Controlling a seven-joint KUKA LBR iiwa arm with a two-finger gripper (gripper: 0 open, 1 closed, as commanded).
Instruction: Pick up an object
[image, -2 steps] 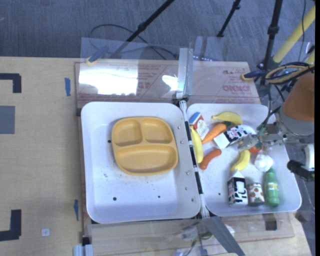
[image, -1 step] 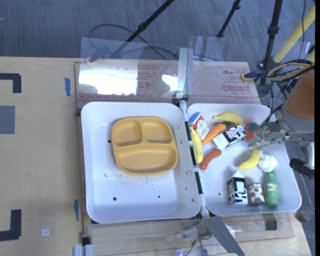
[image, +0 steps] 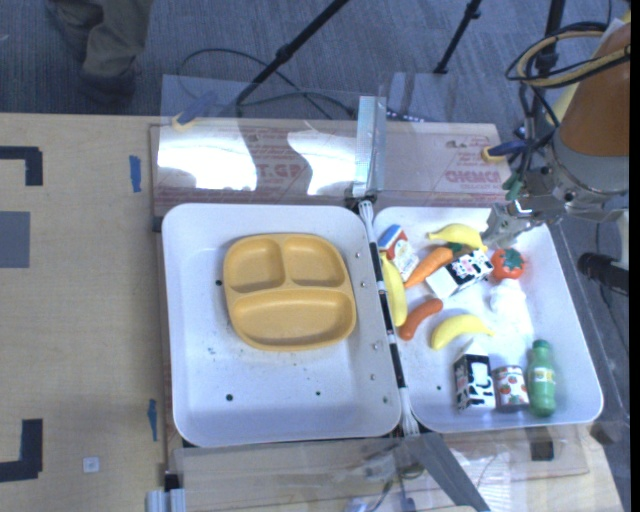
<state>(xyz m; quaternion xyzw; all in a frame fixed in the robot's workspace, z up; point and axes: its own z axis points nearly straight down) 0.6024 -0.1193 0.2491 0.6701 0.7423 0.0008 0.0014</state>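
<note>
Hovering just right of the banana (image: 455, 235), the hand (image: 500, 228).

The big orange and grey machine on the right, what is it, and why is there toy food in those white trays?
That is a robot arm. One camera looks down on the bench from above, and the arm reaches in from the right. At its tip is a pincer for grabbing things. Its job is to pick something up. The left bin holds a yellow divided plate. The right bin holds toy food: bananas, a carrot, a tomato, a green bottle and small cartons. The pincer hangs over the right bin's far side, near the tomato. I can't see anything between its fingers.
</note>
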